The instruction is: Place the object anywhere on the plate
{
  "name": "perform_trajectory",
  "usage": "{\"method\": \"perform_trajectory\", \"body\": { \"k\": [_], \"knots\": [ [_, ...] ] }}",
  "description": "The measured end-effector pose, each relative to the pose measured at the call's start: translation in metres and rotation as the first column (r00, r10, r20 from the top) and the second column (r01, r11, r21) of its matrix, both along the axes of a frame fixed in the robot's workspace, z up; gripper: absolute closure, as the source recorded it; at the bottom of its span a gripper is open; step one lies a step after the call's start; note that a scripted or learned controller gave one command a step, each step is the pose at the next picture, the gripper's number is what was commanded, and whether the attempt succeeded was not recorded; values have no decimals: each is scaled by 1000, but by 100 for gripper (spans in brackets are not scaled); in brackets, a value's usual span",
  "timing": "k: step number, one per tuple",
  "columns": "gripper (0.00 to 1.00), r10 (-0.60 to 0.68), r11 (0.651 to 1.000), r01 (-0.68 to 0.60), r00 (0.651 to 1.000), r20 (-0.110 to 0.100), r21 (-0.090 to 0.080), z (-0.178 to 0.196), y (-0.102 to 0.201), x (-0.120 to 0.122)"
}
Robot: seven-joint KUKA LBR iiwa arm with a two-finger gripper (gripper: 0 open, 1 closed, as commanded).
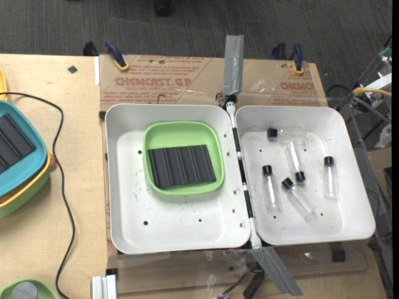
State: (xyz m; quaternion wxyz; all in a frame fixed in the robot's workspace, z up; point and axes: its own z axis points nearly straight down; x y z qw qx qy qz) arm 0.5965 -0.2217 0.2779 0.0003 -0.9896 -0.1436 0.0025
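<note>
A square light-green plate (154, 137) lies in the left white bin (124, 223), toward its back. On the plate rests a dark ribbed rectangular mat (182, 166). The right white bin (349, 226) holds several clear test tubes with black caps: one (270, 187) near the bin's left, one (293, 161) in the middle, one (297, 197) lying at a slant below it, one (329, 176) at the right, and a short capped piece (274, 132) at the back.
Brown cardboard (156, 80) lies under the bins, clamped at the back by blue and yellow clamps (116, 55). On the wooden bench at left sit stacked teal and green plates (31, 167) and a black cable (59, 185).
</note>
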Motion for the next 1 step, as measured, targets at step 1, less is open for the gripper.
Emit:
{"method": "perform_trajectory", "body": {
  "k": [1],
  "knots": [
    [0,-61,998,61,998,-1,1,5,16,-23]
  ]
}}
